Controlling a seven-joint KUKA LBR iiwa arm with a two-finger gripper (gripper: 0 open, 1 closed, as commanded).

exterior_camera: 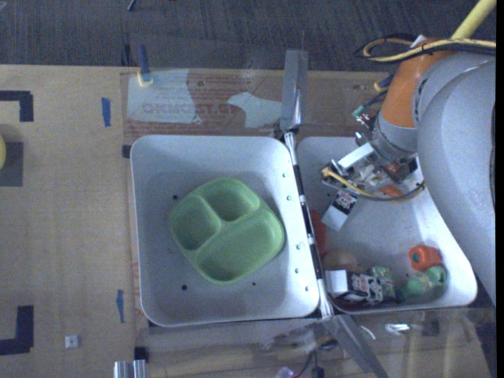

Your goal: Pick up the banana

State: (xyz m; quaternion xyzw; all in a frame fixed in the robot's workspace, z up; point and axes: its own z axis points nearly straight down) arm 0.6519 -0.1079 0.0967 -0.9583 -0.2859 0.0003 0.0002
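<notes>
My gripper hangs low over the upper part of the right bin, under the grey arm with its orange band. A short yellow strip shows just left of the gripper, and I cannot tell whether it is the banana or a cable. A small orange-red bit peeks out below the wrist. The arm hides what lies directly beneath the gripper.
The left bin holds a green divided plate. Along the right bin's near edge lie an orange object, a green one, a patterned pack and a pale round thing. A red item rests against the divider.
</notes>
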